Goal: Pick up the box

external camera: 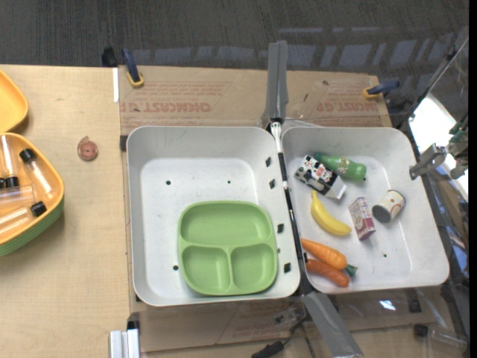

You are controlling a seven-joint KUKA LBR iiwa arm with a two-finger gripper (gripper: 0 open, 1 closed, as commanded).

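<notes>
Nothing's done yet: the box (361,218) lies in the right bin (417,271) beside the banana (329,217), untouched. Gripper's state? Can't tell.

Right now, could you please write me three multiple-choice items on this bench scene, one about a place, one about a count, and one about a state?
1. Where does the green divided plate lie?
A. In the left bin
B. In the right bin
C. On the cardboard behind the bins

2. How many carrots lie in the right bin?
A. None
B. Two
C. Four

3. How does the small pink box rest?
A. Standing on the plate
B. Lifted above the bin
C. Lying on the bin floor, between the banana and the small can

Answers:
1. A, since the plate sits on the floor of the left bin.
2. B, since two orange carrots lie side by side near the front edge.
3. C, since the box lies flat with nothing around it.
</notes>
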